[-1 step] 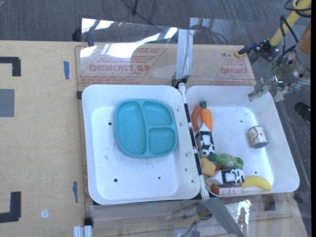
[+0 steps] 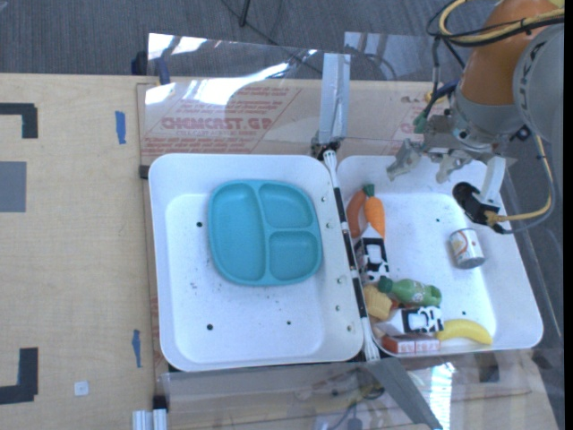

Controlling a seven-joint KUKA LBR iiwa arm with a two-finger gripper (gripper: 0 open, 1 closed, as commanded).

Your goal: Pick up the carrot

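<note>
The robot's grey arm (image 2: pixel 546 70), with its orange band (image 2: pixel 506 47) above the wrist, reached in from the right and hung over the far edge of the right bin (image 2: pixel 421 227). The gripper (image 2: pixel 416 174) stood above the bin's far rim. Its two fingers (image 2: pixel 397 166) were spread wide, with nothing between them. The carrot (image 2: pixel 375 215), orange with a green top pointing to the far side, lay on the floor of the right bin, close to the bin's left wall. It sat nearer the camera than the gripper, to the gripper's left and clear of the fingers. A reddish-brown piece (image 2: pixel 356 210) lay just beside the carrot, against the wall between the two bins. Further along that wall toward the camera were a black-and-white patterned toy (image 2: pixel 372 256), a green toy (image 2: pixel 413 290) and a yellow piece (image 2: pixel 380 305) in a loose cluster. A banana (image 2: pixel 466 331) rested near the bin's near right corner. A small tin can (image 2: pixel 466 247) lay on its side toward the right wall, well apart from the carrot. In the left bin (image 2: pixel 179 330) a teal divided plate (image 2: pixel 265 232) lay flat, with nothing on it. Both bins sat side by side on the pale wooden bench (image 2: pixel 72 240), and a brown sheet with red print (image 2: pixel 224 119) lay behind them.
</note>
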